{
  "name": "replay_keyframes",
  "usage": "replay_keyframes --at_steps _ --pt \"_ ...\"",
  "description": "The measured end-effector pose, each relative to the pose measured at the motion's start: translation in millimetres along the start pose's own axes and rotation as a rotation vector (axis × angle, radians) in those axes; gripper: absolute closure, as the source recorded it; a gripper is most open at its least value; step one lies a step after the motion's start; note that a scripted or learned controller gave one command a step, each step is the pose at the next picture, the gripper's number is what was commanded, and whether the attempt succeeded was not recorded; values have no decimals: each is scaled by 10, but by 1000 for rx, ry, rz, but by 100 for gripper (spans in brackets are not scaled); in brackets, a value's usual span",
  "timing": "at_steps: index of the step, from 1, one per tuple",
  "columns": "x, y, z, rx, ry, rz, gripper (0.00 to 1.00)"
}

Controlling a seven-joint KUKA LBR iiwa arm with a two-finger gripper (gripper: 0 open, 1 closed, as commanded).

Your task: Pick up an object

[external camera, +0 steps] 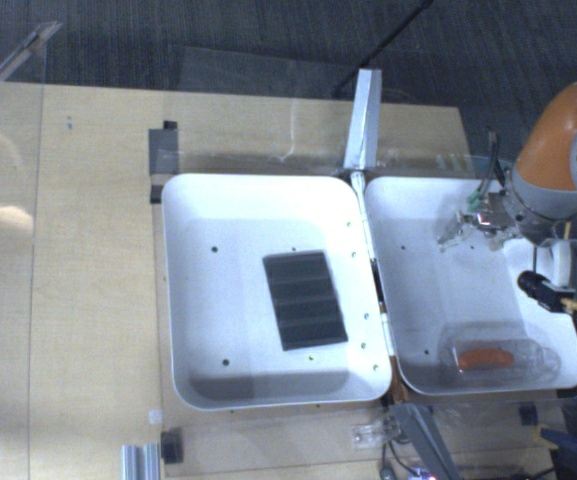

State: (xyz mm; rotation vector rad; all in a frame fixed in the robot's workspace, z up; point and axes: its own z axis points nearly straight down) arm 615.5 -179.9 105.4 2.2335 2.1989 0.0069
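The arm point(568, 153) comes in from the right and stands over the right bin point(418, 298), near its 1 o'clock corner. The gripper point(478, 218) hangs low there, a small metal cluster above the white floor. How wide it stands I cannot tell, because the parts are small and mixed with glare; nothing is seen in its hold.

The nearest thing to pick is a clear tube point(496, 356) with an orange piece inside. It lies on the floor of the right bin, close to the front wall, at about 6 o'clock from the gripper, a little toward 5. The two are well apart, with bare white floor between them. The long axis of the tube runs about from 9 to 3 o'clock, nearly parallel to the front wall.

The left bin point(193, 268) holds a dark ribbed pad point(305, 300), flat in the middle, with its long axis from about 11 to 5 o'clock. It lies at about 8 o'clock from the gripper, across the wall between the bins, so it is the farther choice.

In my judgement the pick is not yet begun. The coming move calls for a travel toward 6 o'clock and then a descent, closing across the short side of the tube. The tube is round and clear, so it may roll or slip, and the front wall leaves little room.
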Motion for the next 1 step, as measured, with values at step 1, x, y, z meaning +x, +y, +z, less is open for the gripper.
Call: replay_keyframes --at_steps 1 --pt "-174 -955 -372 2 0 66 0"
